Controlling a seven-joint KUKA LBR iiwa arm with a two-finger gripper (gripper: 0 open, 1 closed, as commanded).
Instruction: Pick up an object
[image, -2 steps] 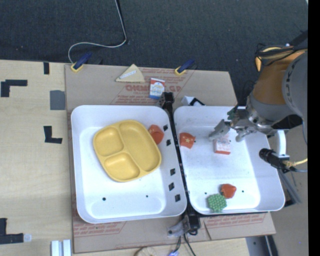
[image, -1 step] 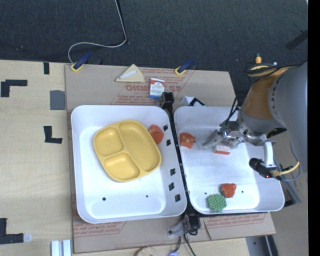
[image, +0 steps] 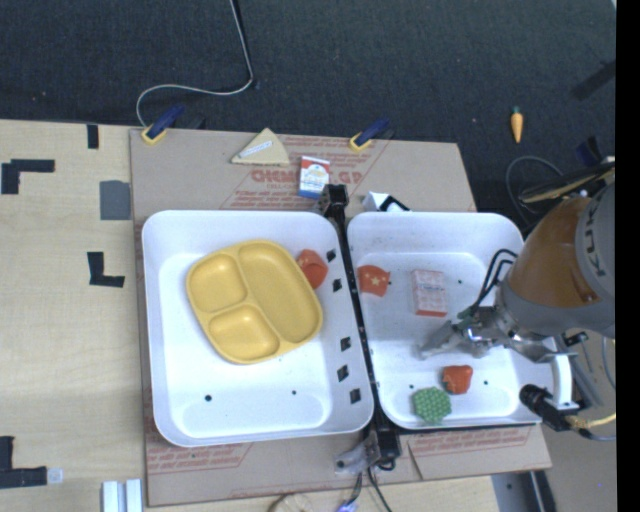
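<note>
The tool hangs low in the right bin; I cannot tell if it grips anything. A small red thing lies just near of it, so it should drop straight down there. A green ball sits close beside. The yellow plate fills the left bin.

Tool low, arm bent

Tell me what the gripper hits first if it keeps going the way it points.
The gripper points left across the right bin. Bare bin floor lies ahead, then probably the divider between the bins; its height is unclear.
</note>
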